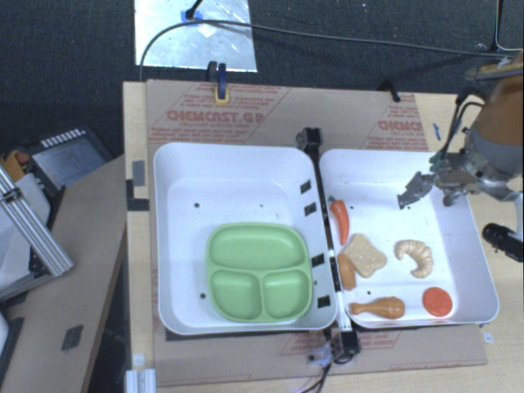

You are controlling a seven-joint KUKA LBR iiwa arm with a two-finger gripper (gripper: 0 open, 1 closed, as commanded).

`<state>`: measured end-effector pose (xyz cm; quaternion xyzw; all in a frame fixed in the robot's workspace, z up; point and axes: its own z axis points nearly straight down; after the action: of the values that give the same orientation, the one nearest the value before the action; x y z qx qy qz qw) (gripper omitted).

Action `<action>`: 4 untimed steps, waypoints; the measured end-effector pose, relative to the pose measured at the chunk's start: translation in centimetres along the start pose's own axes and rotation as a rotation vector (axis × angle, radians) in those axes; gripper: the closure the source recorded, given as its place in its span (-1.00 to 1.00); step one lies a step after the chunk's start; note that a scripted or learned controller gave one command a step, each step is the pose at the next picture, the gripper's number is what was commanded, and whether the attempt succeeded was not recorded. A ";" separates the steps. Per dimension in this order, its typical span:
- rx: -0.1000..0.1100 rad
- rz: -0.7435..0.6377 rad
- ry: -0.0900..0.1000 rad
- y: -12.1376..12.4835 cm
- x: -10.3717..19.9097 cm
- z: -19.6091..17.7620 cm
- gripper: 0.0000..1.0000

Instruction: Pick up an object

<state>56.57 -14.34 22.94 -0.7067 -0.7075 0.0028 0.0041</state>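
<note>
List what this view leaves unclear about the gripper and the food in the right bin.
- Gripper: small and dark above the right bin; finger spacing unreadable.
- Arm: cut off by the frame's right edge.
- Hot dog: partly covered by the toast.
- Carrot: lies against the bin's left wall; far side hidden.

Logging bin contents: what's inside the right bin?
Right bin holds a chili, bread slice, croissant, drumstick and tomato. An orange item sits partly under the bread, unidentifiable.

light: bright, even | glare: foil sheet | shadows: soft | focus: perhaps slightly soft
</note>
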 end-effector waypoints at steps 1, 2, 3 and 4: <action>-0.011 -0.003 -0.002 0.2 0.0 -0.6 -1.00; -0.006 0.000 -0.001 -0.1 0.0 5.6 -1.00; -0.007 0.000 -0.001 0.9 -0.5 10.6 -1.00; -0.007 0.000 -0.001 0.9 -0.4 14.7 -1.00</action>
<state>57.29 -14.72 8.23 -0.7066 -0.7076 0.0006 0.0012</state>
